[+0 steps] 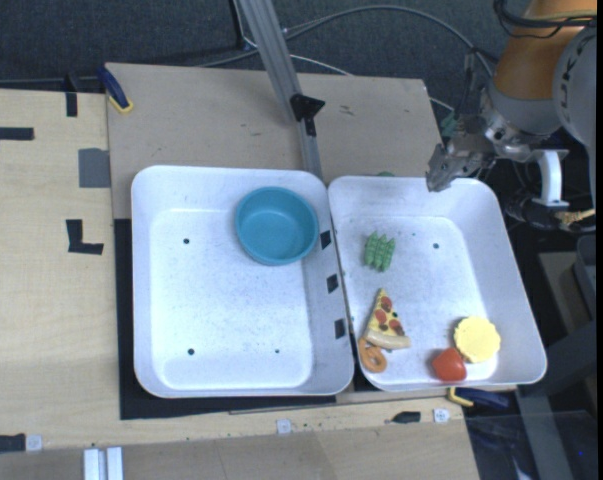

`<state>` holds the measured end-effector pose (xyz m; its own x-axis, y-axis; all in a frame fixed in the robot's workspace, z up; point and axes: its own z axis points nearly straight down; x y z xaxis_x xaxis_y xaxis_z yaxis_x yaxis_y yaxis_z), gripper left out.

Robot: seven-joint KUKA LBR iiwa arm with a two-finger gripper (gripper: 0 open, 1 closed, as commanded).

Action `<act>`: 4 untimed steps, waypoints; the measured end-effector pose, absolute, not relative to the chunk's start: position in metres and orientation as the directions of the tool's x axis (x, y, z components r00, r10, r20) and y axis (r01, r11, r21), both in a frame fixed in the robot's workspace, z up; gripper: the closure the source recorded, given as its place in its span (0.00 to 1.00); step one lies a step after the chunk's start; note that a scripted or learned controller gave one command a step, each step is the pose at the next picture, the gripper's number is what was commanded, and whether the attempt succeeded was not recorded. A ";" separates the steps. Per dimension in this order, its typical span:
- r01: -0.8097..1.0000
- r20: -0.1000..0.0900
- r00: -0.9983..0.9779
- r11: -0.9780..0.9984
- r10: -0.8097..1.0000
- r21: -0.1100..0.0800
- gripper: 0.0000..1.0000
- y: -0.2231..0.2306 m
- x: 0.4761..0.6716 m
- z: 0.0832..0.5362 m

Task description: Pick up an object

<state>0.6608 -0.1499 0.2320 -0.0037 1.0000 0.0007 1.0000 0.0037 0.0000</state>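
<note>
My gripper [441, 178] hangs over the far rim of the right bin [501, 230], near its back right corner, with nothing seen between its fingers. In that bin lie a small green toy [379, 252] toward the middle, a pizza slice [386, 322] near the front left, a red tomato [449, 365] and a yellow round piece [477, 339] at the front right. A blue bowl [275, 225] sits upright in the back right part of the left bin [181, 298]. All the objects are well apart from the gripper.
A slanted grey metal pole [279, 63] rises from between the two bins at the back. Cables [401, 18] run over the bench behind the bins. A yellow clip [119, 98] sits at the board's far left corner.
</note>
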 end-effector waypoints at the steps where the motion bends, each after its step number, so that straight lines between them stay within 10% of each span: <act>1: 1.000 0.000 -0.002 0.002 1.000 -0.001 1.00 -0.108 0.646 0.225; 4: 1.000 0.001 -0.004 0.004 1.000 -0.002 1.00 0.035 0.573 0.225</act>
